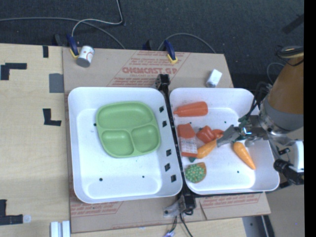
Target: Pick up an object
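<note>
Closest to the camera is that little round patch of peas [195, 172] at the front of the right bin [256, 184], so I'll start there and work back. Behind it sit a red-and-white packet [187, 139], a red pepper-looking toy [206, 132], a small orange carrot [206, 149] lying at a slant, and a longer orange-red piece [191, 109] up near the back wall. Another carrot [244, 154] lies off toward my side of the bin. My end effector [232, 135] is down low in this bin, tips pointing at the gap between the pepper and the small carrot, and honestly I can't tell from this angle whether it's spread or pinched, and nothing shows clearly held in it. So I'd call the pick not done yet. My take on doing it well: commit to one target, probably the small carrot since it's right by the tips, and straddle it across its narrow width, not along its length. It's tapered and likely slick, so go for the fat middle, not the pointy end, or it could squirt out. The pepper touches or nearly touches it, so there's a risk of nudging both. Green divided plate [129, 129] in the left bin [79, 147] on the worktop [29, 132] is well apart, no issue.
</note>
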Action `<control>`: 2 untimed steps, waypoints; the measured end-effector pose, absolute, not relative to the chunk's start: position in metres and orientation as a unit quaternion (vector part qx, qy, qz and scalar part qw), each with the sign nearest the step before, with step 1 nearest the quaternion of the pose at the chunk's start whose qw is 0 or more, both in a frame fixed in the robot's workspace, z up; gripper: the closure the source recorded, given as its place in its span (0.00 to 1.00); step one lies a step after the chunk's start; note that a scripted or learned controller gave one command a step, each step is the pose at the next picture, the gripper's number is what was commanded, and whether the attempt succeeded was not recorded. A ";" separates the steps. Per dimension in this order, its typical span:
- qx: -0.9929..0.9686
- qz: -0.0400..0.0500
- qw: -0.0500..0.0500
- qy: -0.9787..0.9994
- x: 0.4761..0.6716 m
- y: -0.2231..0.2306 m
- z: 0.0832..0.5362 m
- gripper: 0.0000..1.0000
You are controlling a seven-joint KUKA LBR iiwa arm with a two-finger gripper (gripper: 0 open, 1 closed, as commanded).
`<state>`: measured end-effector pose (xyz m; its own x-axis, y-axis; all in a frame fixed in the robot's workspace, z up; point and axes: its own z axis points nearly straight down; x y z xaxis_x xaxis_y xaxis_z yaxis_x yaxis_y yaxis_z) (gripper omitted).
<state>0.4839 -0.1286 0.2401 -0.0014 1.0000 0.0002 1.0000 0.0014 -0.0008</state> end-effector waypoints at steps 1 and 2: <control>-0.706 0.000 0.001 -0.708 0.539 -0.102 0.106 0.00; -0.706 -0.004 -0.003 -0.708 0.622 -0.100 0.091 0.00</control>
<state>0.6221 -0.0996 0.0907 -0.0020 1.0000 0.0013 1.0000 0.0020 0.0097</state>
